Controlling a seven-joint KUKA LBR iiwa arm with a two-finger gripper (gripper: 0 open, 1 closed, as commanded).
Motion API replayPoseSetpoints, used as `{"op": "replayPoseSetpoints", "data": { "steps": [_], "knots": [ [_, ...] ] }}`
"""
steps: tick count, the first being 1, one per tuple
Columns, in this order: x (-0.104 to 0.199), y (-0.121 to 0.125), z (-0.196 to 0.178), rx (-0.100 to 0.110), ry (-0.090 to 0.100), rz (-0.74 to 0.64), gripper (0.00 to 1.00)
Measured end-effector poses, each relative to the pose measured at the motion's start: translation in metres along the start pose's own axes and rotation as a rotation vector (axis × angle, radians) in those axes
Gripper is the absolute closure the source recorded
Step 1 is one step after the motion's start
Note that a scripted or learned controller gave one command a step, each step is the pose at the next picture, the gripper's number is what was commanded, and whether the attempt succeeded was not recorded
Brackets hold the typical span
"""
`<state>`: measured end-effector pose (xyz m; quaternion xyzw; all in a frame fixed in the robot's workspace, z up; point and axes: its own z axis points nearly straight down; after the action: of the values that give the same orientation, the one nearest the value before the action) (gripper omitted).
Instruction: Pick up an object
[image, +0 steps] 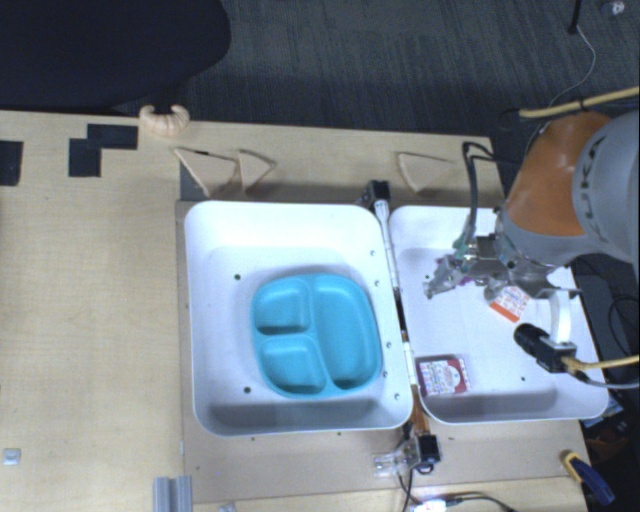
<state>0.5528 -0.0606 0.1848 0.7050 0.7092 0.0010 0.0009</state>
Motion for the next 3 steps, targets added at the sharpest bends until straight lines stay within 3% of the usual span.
{"op": "replayPoseSetpoints", "data": {
  "steps": [1,2,3],
  "knots": [
    [-0.051,-0.036,0.098,-0.002,0.000,0.003,0.00],
    [-0.051,-0.034,0.086,-0.010,-0.002,0.001,1.00],
    [-0.104,0.045,0.068,0.000,-0.001,0.000,1.00]
  ]
}}
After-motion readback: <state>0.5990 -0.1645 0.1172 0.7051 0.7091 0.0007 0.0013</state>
